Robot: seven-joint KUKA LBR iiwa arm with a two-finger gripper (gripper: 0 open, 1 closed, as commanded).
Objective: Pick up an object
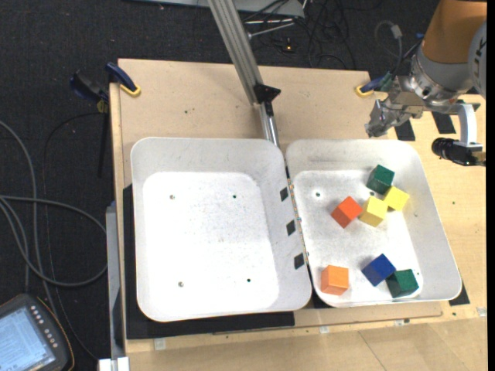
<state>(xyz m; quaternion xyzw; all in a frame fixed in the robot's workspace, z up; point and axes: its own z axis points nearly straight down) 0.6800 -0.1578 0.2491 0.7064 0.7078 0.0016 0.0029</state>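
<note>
The right bin (433,207) holds several small blocks. A green block (380,179), two yellow blocks (397,199) (373,211) and an orange-red block (346,211) cluster in its upper half. Near its front edge lie an orange block (335,279), a blue block (378,270) and a dark green block (403,283). My gripper (380,122) hangs at the upper right, above the far rim of the right bin, well away from the blocks. Nothing shows between its fingers.
The left bin (205,226) lies beside the right one. A slanted metal pole (240,52) crosses the bench top toward the bins' shared edge. Clamps sit at the bench's back corners (124,79) (371,86). Cables run over the dark floor at left.
</note>
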